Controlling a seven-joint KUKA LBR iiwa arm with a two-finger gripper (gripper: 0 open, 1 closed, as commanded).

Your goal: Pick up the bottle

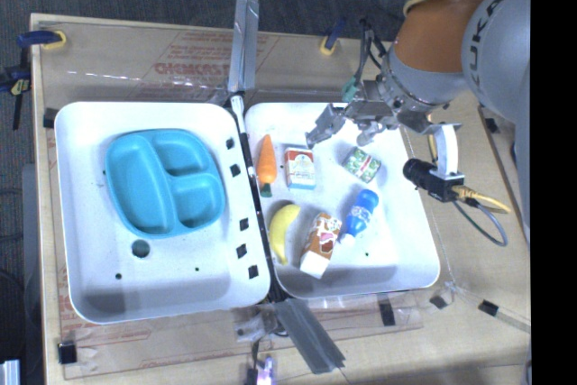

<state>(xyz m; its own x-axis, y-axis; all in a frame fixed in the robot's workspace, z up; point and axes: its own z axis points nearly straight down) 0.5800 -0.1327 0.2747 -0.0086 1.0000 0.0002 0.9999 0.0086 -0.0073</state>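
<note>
Fingers of the gripper [347, 130] hang spread apart, gripping nothing, over the right bin's [407, 270] far side; the blue-capped bottle [359, 215] lies nearer, untouched.

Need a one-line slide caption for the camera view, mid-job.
Open pincer hovers over the right bin, above the blue-capped bottle lying among carrot, banana and cartons.

Left bin [81, 275] holds a divided tray [167, 178]; right bin [406, 261] holds carrot [266, 158] at far left, carton [300, 168] beside it, packet [361, 164] further right, banana [284, 232], box [321, 241] and bottle [360, 213] nearer the front.
</note>
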